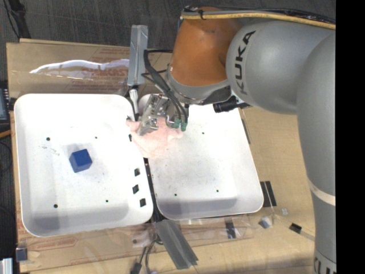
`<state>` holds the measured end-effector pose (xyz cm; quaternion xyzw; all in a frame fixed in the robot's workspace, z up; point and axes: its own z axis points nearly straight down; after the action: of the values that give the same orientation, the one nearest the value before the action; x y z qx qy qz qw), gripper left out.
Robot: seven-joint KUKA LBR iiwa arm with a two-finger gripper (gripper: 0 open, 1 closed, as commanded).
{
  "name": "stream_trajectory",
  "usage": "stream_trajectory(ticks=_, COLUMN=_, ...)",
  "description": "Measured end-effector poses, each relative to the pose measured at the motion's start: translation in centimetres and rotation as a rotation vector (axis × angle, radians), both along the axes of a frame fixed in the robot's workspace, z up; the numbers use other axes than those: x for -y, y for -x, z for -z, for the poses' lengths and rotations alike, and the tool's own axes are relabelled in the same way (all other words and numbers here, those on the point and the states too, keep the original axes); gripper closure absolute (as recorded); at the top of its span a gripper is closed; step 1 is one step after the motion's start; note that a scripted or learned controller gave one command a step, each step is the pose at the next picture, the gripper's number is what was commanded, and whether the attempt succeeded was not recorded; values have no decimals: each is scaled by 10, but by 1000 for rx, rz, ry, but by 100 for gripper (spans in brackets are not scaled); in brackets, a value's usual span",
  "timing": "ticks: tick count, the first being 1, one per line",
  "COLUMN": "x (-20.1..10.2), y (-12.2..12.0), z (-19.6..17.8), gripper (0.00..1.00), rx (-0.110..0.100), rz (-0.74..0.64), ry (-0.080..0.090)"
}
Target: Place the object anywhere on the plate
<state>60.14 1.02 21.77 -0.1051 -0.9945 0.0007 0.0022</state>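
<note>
We are reading "KUKA" in dark letters on the grey arm, just beside its orange band. On the desk, two white bins are sitting side by side. The left bin is holding a blue cube, lying left of its centre, well apart from the arm. The right bin is carrying a pale pink plate at its near-left top corner, by the rim shared with the left bin. The hand is hovering over that plate; we cannot tell whether it is released or clenched.
</note>
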Motion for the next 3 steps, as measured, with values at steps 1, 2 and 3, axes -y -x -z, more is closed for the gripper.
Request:
stream_trajectory(ticks=1, x=-51, y=2, z=5, gripper=100, rx=0, rz=-214, ry=-1)
stream_trajectory(ticks=2, x=-96, y=6, z=-10, gripper=100, rx=4, rz=-217, ry=-1)
stream_trajectory(ticks=3, x=-148, y=5, z=-14, gripper=100, rx=6, rz=-217, ry=-1)
